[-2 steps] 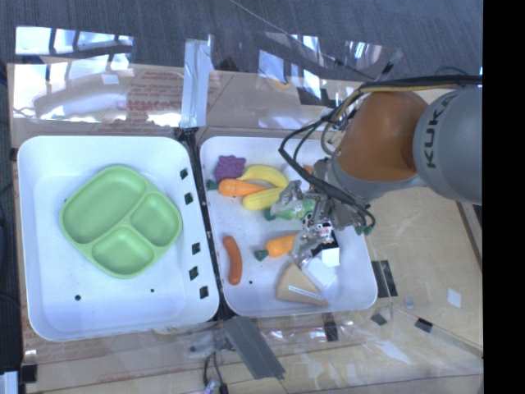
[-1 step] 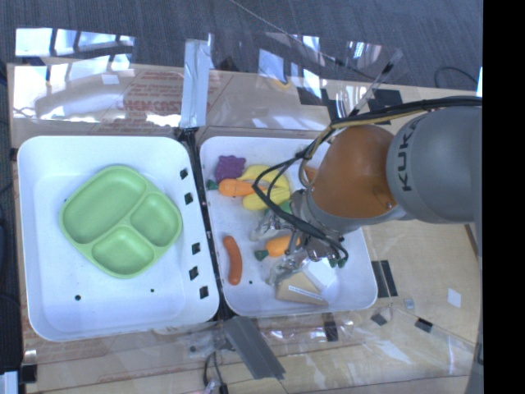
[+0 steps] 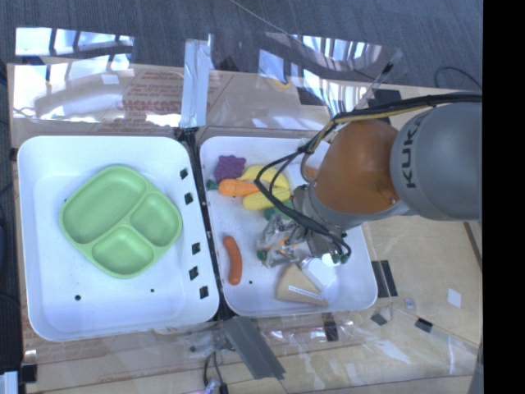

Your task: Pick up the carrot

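Right bin (image 3: 353, 290), centre frame: gripper (image 3: 283, 245) low over the bin floor, its opening not readable from here, nothing visibly held. Carrot (image 3: 237, 188) lies at the bin's upper left, beside purple grapes (image 3: 230, 167) and a yellow banana (image 3: 271, 189). Sausage (image 3: 233, 259) and cheese wedge (image 3: 297, 287) lower. Left bin (image 3: 33, 220): green divided plate (image 3: 120, 219).

Dark grey carpet floor (image 3: 98, 2); glossy bench (image 3: 426, 302) reflecting bright light.

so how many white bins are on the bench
2: the left bin holds a green divided plate; the right bin holds the carrot and other toy food.
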`<state>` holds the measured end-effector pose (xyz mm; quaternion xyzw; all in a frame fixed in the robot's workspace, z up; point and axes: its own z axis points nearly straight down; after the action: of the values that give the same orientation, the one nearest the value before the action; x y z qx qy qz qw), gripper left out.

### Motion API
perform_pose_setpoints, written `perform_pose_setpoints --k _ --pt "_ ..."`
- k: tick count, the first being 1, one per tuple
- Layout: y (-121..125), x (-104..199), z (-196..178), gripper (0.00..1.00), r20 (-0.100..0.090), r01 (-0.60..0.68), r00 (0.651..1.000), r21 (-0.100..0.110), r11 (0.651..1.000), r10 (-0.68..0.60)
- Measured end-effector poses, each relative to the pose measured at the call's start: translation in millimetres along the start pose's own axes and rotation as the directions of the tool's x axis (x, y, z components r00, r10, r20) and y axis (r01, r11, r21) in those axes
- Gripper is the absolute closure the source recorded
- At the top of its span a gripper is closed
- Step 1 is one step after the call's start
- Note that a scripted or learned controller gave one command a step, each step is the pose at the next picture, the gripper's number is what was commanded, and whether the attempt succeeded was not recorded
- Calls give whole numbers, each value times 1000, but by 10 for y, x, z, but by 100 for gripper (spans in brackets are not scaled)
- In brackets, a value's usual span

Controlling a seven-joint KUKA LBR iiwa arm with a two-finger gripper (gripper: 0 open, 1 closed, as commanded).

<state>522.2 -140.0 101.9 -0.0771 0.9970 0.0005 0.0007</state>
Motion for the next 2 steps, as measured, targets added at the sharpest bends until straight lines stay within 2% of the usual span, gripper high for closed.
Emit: perform_pose_setpoints --k 1,2 --pt "16 -391 -724 100 3 193 981 3 981 -193" --pt "-735 -68 -1738 100 4 262 965 10 965 -262"
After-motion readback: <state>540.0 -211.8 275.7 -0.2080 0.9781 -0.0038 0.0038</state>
